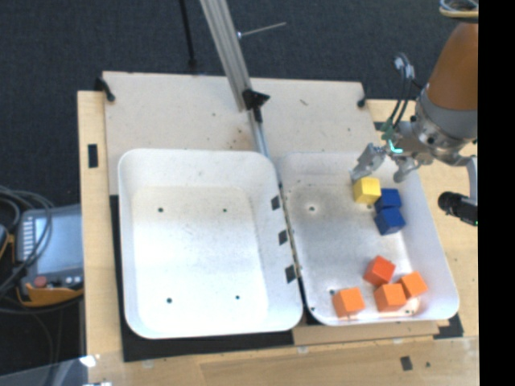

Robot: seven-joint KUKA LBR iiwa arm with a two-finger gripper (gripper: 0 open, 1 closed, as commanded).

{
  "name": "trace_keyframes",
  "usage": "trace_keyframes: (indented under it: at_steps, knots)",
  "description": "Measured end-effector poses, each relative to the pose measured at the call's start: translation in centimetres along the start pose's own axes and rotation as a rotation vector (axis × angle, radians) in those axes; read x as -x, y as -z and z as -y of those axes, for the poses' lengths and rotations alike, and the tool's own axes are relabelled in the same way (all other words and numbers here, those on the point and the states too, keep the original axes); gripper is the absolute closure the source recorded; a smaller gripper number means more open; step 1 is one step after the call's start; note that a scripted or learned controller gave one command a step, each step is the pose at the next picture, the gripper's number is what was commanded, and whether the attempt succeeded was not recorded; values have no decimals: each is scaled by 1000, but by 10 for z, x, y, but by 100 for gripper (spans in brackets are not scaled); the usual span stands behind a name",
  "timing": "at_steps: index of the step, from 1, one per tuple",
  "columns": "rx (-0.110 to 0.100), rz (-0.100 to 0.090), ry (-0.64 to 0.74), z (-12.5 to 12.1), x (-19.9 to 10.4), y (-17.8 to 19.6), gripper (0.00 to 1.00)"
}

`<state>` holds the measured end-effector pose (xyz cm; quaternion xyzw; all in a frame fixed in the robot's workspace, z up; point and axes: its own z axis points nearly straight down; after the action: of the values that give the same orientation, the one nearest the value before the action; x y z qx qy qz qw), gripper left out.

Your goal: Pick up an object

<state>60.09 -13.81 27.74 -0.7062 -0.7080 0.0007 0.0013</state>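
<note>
Hovering spread above the yellow cube (367,190) (right bin (322,240)), fingers (364,164) grasp nothing.

Arm (455,63) cut off at right

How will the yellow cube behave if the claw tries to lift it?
The yellow cube looks rigid with flat faces, so it should probably sit still and not roll. It seems small, likely light. It lies close to a blue cube, so that neighbour may get nudged.

The wooden table (92,215) bears two shallow white bins side by side: the left bin (137,175) touches the right bin (430,240); behind the left bin lies a pale board (177,103).
</note>
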Motion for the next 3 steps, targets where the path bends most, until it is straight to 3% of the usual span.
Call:
trace_keyframes:
  at_steps: [1, 3]
  knots:
    - [4, 0, 0, -1, 0, 2, 0]
    - [-1, 3, -6, 8, 0, -112, 0]
